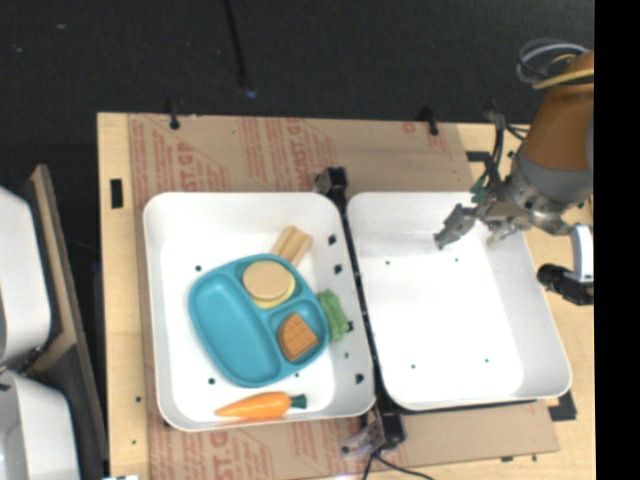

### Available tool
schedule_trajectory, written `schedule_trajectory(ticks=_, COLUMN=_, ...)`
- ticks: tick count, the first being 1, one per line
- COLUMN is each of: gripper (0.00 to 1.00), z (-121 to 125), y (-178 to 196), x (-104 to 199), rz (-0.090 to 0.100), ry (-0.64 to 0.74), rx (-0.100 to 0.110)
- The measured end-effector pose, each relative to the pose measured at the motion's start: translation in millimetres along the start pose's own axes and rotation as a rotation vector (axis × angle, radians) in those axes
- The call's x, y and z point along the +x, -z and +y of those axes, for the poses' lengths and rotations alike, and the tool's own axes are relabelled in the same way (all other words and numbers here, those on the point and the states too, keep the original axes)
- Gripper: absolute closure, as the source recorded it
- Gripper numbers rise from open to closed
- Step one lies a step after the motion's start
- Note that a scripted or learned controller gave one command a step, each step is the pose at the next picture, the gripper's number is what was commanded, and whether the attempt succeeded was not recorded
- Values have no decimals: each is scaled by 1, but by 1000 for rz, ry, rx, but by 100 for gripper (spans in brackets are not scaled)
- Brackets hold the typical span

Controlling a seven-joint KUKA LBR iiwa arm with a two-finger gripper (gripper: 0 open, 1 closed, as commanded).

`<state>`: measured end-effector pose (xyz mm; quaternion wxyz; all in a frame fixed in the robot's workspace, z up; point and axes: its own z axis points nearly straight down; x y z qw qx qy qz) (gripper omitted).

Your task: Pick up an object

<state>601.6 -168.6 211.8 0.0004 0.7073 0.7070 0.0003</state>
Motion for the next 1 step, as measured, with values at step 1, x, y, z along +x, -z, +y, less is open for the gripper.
schedule_trajectory(ticks=1, gripper=0, z=16, y=-75, x=-27, rz=1, ry=-2, rx=7)
